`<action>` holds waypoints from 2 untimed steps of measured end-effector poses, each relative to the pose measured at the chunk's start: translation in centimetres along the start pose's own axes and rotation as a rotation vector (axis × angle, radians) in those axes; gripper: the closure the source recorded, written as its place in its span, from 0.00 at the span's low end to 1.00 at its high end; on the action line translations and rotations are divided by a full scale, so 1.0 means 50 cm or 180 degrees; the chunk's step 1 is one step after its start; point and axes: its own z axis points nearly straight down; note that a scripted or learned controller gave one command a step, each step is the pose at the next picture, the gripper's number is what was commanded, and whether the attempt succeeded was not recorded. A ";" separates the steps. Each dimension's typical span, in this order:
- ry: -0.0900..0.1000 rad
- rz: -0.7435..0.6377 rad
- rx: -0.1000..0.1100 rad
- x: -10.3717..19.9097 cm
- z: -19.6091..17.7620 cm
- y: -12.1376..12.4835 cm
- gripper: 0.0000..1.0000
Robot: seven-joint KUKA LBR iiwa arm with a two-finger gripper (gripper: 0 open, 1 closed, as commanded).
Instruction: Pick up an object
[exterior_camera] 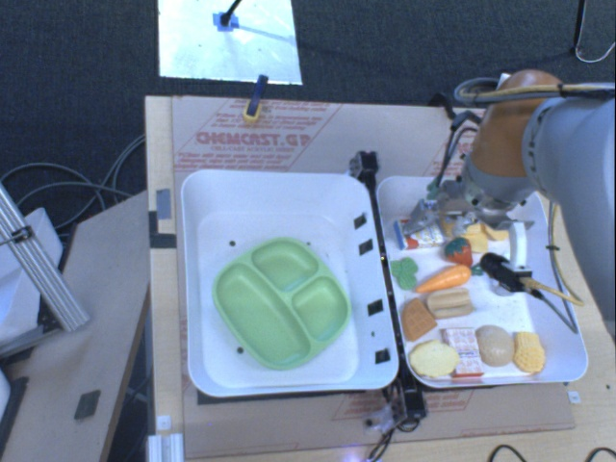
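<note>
**Operator:** Where is the arm working in the overhead camera view?

**Spotter:** You are looking at the gripper (433, 208) hanging low over the far end of the right bin (570, 359), with the arm reaching in from the right. It is sitting just above a packet (420, 229) printed in red, white and blue. They may be touching, but you cannot tell from this angle.

**Operator:** Is it gripping anything?

**Spotter:** You are not getting a clear look. The wrist is blocking the tip, so you cannot tell whether the gripper is parted or closed, and nothing is showing as raised off the bin floor.

**Operator:** So how far along are you?

**Spotter:** I am judging it as early. Every toy is lying in the bin: the packet under the tip, a tomato (459, 251) just beside it, the carrot (444, 278) nearer you, and the bread slice (418, 319) and cracker (527, 351) at the near end. The left bin (192, 258) is holding only a green plate (280, 301). The grasp and the lift are both waiting to be done, and the packet is looking like the likeliest target.
</note>
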 end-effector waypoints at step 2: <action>-0.0016 -0.0001 -0.0072 -0.002 -0.014 0.013 1.00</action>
